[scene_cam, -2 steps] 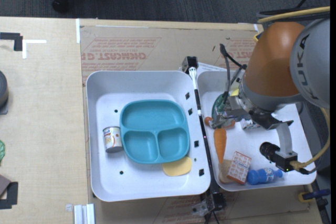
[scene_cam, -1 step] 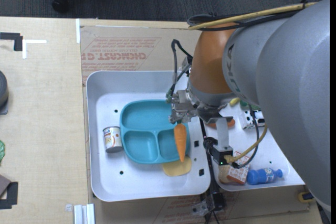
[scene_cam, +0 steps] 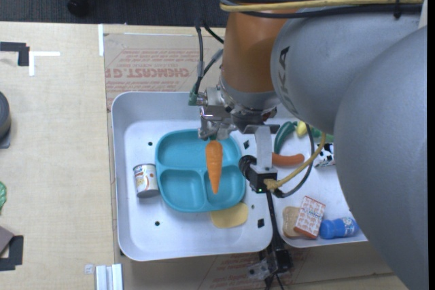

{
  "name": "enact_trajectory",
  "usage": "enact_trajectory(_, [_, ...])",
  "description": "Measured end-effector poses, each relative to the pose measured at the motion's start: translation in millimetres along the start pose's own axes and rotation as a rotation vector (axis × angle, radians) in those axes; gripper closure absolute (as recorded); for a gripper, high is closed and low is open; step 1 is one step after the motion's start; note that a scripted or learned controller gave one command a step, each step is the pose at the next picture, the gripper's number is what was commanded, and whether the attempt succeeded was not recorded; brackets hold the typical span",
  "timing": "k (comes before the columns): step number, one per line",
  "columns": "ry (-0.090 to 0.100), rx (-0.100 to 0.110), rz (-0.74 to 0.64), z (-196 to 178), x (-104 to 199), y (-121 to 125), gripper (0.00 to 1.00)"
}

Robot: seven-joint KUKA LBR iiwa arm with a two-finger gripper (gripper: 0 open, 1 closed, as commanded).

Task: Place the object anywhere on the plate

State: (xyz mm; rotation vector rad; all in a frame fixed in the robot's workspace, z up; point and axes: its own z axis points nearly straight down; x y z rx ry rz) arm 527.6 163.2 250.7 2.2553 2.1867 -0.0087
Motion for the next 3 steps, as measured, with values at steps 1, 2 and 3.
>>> enact_trajectory(1, [-0.001, 0.001, -0.001, 0.2, -0.5, 0.0, 0.0])
enact_trajectory(2, [-0.001, 0.001, -0.001, 0.2, -0.5, 0.0, 0.0])
enact_trajectory(3, [-0.001, 0.001, -0.001, 0.2, -0.5, 0.0, 0.0])
